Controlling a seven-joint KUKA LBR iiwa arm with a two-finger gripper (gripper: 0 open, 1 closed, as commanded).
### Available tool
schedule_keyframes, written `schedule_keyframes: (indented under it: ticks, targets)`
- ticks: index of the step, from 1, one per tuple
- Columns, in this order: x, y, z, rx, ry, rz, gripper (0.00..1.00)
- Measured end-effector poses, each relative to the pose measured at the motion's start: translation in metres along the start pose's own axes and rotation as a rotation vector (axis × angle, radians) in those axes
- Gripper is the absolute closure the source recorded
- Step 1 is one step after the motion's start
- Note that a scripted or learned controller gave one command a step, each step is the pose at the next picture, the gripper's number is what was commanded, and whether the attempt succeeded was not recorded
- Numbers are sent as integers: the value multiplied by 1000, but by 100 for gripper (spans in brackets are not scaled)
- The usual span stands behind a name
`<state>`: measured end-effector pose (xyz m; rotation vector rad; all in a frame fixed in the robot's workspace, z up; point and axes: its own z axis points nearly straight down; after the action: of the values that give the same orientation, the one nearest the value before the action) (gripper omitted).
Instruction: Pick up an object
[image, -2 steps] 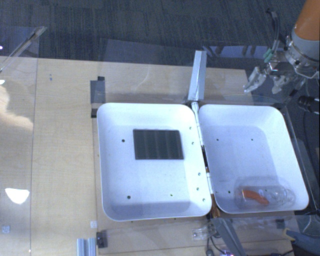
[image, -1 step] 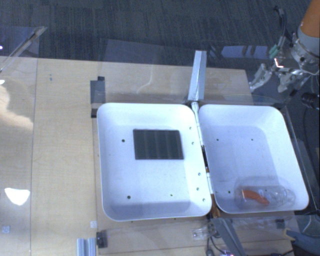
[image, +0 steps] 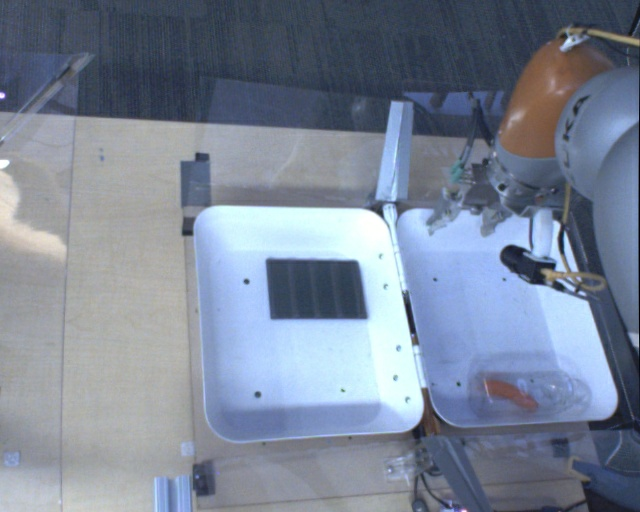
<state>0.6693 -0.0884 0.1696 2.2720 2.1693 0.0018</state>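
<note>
Toward the lower right of the frame, a clear plastic packet (image: 525, 392) with an orange piece inside lay on the floor of the right-hand shallow white bin (image: 470, 300), close to its lower wall. Its long axis ran roughly left to right across the frame, the orange piece slanting slightly downward toward the right. Which end counted as its front could not be told. The grey arm's pincer (image: 465, 222) hung at the upper edge of that same bin, well apart from the packet. Its two fingers were spread with nothing between them, probably so they could close over something on a descent. A dark grey ribbed rectangular pad (image: 315, 289) lay flat in the left-hand shallow white bin (image: 230, 380), squared to its walls. Both bins sat side by side on the pale wooden counter (image: 110, 300), likely so either lay within the arm's reach.
</note>
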Motion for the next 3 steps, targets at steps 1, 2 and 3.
schedule_keyframes:
  ticks: [1, 2, 3]
  targets:
    - [-61, -21, -17, -3, 0, 247, 0]
    - [-61, -21, -17, -2, -1, 246, 0]
    - [-110, -73, -77, -4, -1, 413, 0]
